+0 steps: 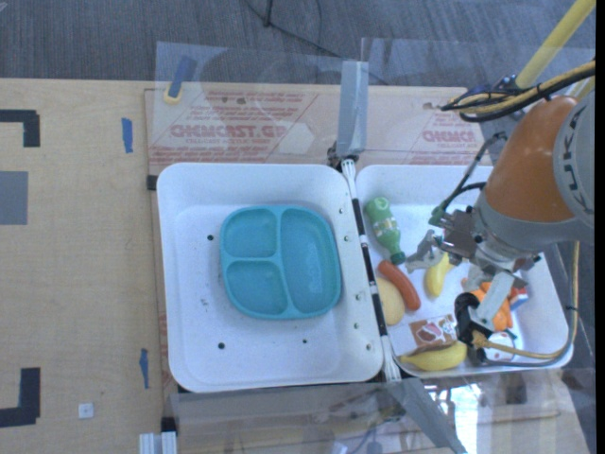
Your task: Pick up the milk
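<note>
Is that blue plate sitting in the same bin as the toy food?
No, the blue plate lies in the left bin; the green bottle and bananas lie in the right one.

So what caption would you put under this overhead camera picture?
Grey-and-orange arm reaches into the right bin of toy food, beside a left bin holding a blue divided plate.

The wooden bench (76,282) bears two white bins side by side: left bin (189,348), right bin (553,324).
</note>
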Action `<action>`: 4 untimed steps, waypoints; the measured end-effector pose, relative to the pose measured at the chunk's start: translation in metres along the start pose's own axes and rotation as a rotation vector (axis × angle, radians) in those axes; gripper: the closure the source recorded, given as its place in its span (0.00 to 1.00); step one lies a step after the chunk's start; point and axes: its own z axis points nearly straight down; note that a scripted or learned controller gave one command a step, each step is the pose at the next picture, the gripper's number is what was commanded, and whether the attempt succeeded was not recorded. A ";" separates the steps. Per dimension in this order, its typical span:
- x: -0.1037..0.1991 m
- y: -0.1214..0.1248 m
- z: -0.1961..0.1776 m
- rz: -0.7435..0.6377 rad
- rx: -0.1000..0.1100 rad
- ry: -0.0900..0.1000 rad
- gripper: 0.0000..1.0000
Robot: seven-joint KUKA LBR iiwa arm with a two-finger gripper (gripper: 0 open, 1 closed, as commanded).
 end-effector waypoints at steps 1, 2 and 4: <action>-0.044 0.000 0.074 -0.244 0.002 0.001 0.00; -0.056 0.053 0.097 -0.051 -0.005 0.002 0.00; -0.045 -0.011 0.083 -0.261 -0.001 0.002 1.00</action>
